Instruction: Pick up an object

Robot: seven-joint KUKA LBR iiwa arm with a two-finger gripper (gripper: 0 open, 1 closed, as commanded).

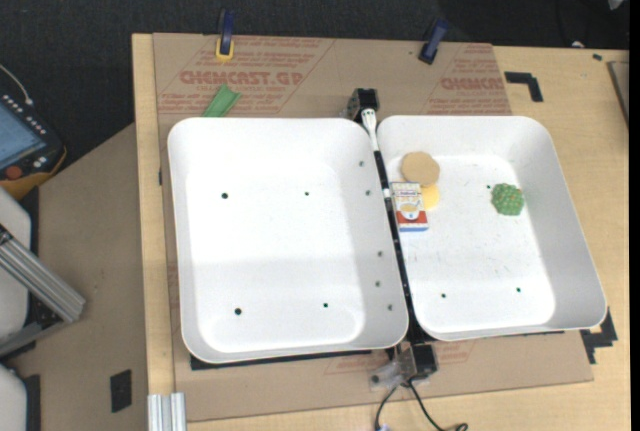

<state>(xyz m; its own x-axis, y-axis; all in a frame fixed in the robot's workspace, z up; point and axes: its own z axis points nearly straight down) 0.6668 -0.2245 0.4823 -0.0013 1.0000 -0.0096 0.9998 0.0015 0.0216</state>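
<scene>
Here, right bin (pixel 480 264) holding tan disc (pixel 420 166), small carton (pixel 409 206), green ball (pixel 507 199), hand state untellable.

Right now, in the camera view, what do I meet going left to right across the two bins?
Left white bin → small carton, just inside the right white bin by the divider → green broccoli-like piece. The round tan cookie-like piece overlaps the carton's span, so I leave it out.

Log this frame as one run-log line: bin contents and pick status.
right bin: tan round piece, small carton, green lump | all resting on bin floor | left bin | pick not yet done
</scene>
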